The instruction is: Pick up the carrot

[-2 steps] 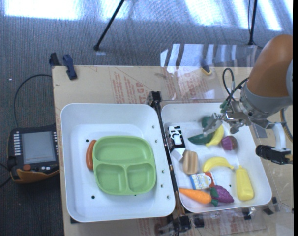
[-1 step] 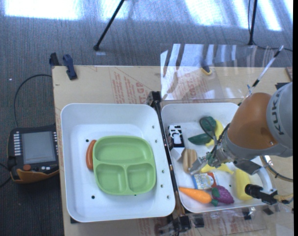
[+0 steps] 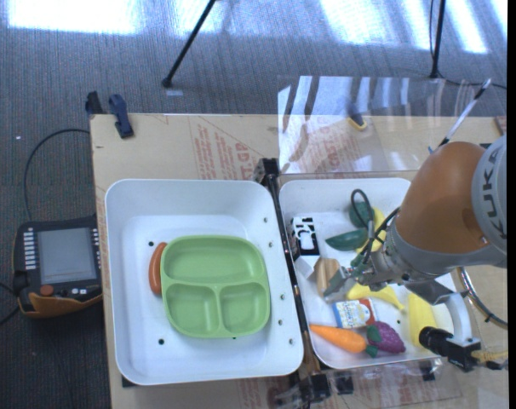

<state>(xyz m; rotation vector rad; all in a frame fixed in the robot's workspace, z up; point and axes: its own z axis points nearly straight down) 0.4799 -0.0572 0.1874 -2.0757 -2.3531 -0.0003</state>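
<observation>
Hand poised over the right bin, carrot not yet taken.

The hand hangs low in the right bin, just beside a tan block; whether it is spread or closed I cannot tell, and nothing shows in its grip. The carrot lies nearer the camera, against the bin's near wall, left of a purple fruit and below a small carton. This looks like the approach step: next the hand should shift nearward over the carrot and descend. The left bin holds a green tray.

Arm bent low, hand down
</observation>
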